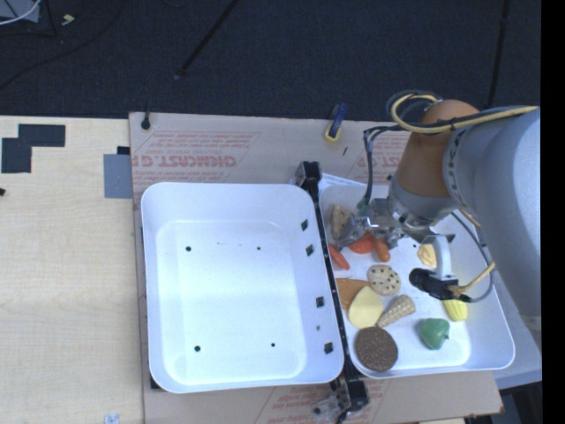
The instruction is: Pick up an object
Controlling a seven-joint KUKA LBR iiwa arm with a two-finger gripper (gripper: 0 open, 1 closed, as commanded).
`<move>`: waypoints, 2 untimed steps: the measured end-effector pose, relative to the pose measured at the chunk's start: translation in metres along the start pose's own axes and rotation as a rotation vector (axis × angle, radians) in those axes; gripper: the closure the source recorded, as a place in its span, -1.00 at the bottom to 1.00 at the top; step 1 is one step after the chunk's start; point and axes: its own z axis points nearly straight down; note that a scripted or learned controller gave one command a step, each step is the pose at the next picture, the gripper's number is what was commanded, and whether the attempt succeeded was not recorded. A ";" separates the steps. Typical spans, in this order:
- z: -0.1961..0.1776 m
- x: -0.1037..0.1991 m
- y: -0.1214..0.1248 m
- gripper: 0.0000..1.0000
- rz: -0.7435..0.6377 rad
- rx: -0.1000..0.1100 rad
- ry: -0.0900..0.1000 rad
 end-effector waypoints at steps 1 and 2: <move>-0.010 -0.002 -0.002 1.00 0.000 0.005 0.000; -0.001 -0.004 -0.067 1.00 0.006 0.002 -0.001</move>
